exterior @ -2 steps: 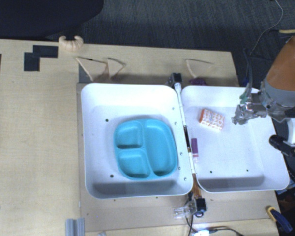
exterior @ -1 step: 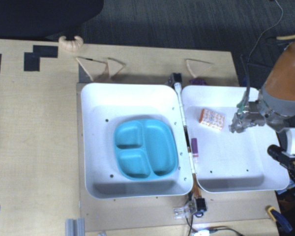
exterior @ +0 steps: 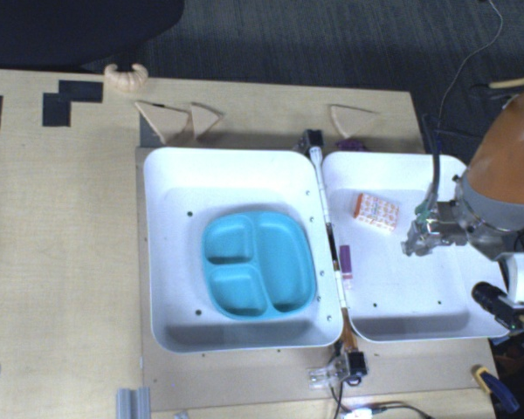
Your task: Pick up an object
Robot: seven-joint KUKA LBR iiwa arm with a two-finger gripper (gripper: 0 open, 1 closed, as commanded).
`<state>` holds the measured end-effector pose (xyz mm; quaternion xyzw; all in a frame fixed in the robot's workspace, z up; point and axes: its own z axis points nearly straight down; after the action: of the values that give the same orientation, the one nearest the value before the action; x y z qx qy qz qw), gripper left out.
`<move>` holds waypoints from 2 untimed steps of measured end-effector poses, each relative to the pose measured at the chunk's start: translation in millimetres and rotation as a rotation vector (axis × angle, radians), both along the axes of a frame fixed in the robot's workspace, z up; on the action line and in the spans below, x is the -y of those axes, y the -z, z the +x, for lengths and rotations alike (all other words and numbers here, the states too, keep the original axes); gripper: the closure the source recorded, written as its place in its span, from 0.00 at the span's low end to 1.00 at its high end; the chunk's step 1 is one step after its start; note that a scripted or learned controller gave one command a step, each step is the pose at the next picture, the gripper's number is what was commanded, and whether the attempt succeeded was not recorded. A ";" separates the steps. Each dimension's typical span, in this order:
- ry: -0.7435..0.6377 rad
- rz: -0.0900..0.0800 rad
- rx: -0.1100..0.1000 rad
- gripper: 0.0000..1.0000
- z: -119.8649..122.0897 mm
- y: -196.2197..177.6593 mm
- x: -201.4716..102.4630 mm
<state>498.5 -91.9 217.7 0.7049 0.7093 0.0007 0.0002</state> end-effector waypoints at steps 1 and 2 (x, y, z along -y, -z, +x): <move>0.001 0.001 -0.001 1.00 -11.3 -2.0 -46.1; -0.001 0.001 0.000 1.00 -10.9 3.5 -66.5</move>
<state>487.6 -25.4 214.2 0.7046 0.7096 0.0011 0.0002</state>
